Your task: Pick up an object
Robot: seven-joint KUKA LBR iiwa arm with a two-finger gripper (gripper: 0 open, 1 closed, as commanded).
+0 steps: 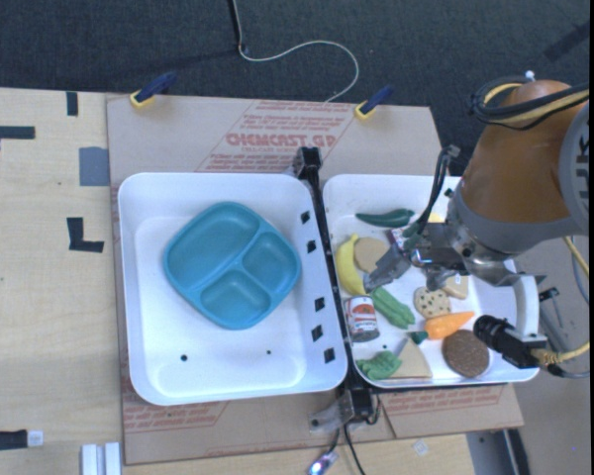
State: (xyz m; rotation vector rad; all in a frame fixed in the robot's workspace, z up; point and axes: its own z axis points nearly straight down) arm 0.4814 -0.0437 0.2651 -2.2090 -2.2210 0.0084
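Counter [40, 295] of pale wood, with dark rectangular marks at left; beyond it, dark carpet with a thin white cable [307, 52] looping across. Cardboard sheet [277, 132] with red lettering lies under both bins, clipped at its far corners by two yellow-and-blue clamps [153, 89]. Left bin [144, 364] holds a blue divided plate [233, 263], slightly rotated. Right bin [376, 186] holds toy food: banana [346, 265], green pepper [384, 217], small can [362, 318], carrot [447, 325], brown round patty [465, 353], spotted cracker [432, 303], green leafy piece [379, 367]. Claw [388, 268] sits low over the right bin, near the banana; whether its fingers are released or clenched cannot be told. Nothing visibly grasped.
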